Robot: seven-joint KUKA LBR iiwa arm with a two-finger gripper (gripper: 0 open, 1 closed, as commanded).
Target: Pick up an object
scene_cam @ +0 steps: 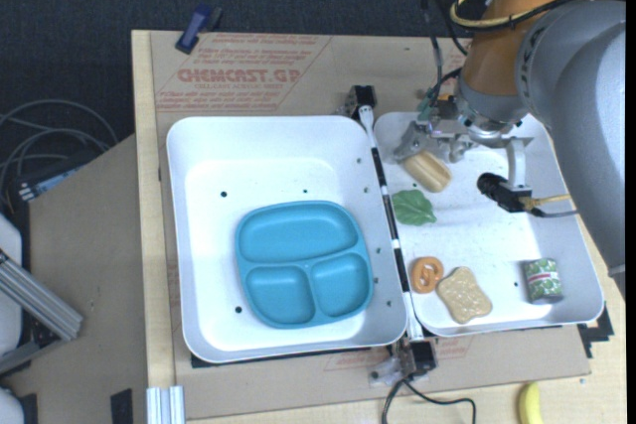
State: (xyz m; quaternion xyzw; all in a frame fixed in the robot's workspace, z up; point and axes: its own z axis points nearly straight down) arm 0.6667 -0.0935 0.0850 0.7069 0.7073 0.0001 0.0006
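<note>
Your gripper (429,150) hovers at the right bin's (571,243) far-left corner, fingers apart around the tan roll (429,173); next, close them and lift.

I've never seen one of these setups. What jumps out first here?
The bright blue divided tray lying in the left bin catches the eye first. Next comes the big grey arm reaching in from the right, its tool low over a tan bread-like piece in the right bin.
</note>
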